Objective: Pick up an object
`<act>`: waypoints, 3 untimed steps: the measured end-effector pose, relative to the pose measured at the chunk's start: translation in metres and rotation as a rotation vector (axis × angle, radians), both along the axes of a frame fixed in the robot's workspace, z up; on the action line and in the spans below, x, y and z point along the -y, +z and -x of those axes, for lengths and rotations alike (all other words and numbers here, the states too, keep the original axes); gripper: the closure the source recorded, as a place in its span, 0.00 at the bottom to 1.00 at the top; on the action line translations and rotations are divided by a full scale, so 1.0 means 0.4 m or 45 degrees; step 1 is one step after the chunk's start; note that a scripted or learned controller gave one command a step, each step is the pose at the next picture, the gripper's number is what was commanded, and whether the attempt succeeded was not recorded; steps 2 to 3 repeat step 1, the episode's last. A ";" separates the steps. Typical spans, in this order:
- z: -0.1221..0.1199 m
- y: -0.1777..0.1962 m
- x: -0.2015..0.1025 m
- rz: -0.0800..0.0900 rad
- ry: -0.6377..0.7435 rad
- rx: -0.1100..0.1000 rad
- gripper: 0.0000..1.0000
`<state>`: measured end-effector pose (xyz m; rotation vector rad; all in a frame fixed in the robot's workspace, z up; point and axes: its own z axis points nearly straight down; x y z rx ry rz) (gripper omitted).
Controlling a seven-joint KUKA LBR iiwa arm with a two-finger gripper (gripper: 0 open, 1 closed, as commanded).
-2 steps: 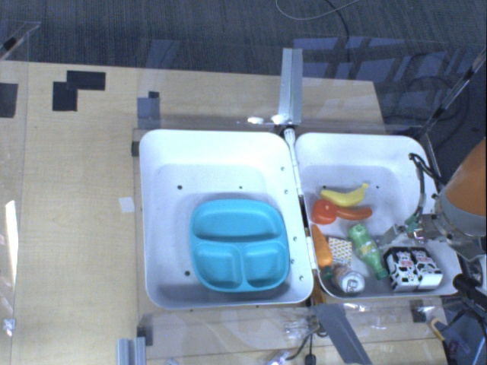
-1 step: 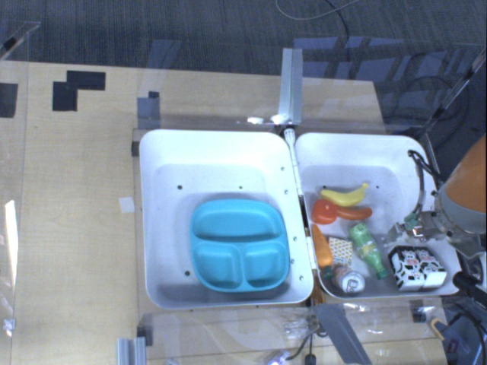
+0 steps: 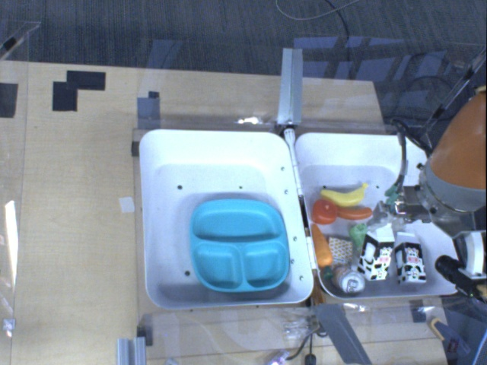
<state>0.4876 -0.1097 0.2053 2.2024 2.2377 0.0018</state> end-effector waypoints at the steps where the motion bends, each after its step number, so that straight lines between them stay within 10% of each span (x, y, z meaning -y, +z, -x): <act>1: -0.026 -0.042 -0.130 0.009 -0.097 0.026 1.00; 3: -0.026 -0.042 -0.130 0.009 -0.097 0.026 1.00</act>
